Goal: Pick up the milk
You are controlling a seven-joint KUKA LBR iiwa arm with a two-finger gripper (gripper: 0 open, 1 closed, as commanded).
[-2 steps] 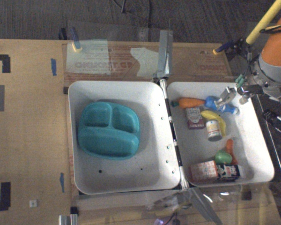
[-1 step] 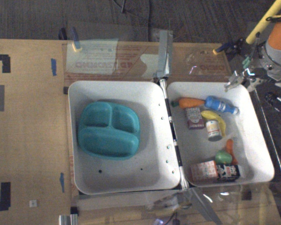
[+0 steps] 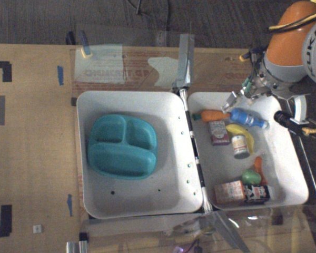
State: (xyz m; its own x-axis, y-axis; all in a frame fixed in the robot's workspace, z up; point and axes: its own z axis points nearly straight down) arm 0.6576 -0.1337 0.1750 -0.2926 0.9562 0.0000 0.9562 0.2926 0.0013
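Milk carton (image 3: pixel 242 192): lying on its side along the near edge of the right bin (image 3: pixel 289 157), well below the jaws and clear of them (nothing touches it but a green fruit).
Green fruit (image 3: pixel 250 176): against the carton's top edge, an orange piece (image 3: pixel 258 164) just beyond it.
Can (image 3: pixel 240 146) and banana (image 3: pixel 241 132): mid-bin, between jaws and carton.
Blue bottle (image 3: pixel 248 119): lying flat, just below the jaws.
Carrot (image 3: pixel 214 115) and small brown box (image 3: pixel 218 132): left of and below the jaws.
Gripper (image 3: pixel 238 100): low over the bin's far edge, close above the bottle; whether its jaws are parted or closed, I cannot tell.
Teal tray (image 3: pixel 122 145): alone in the left bin (image 3: pixel 95 194), far left of the jaws.
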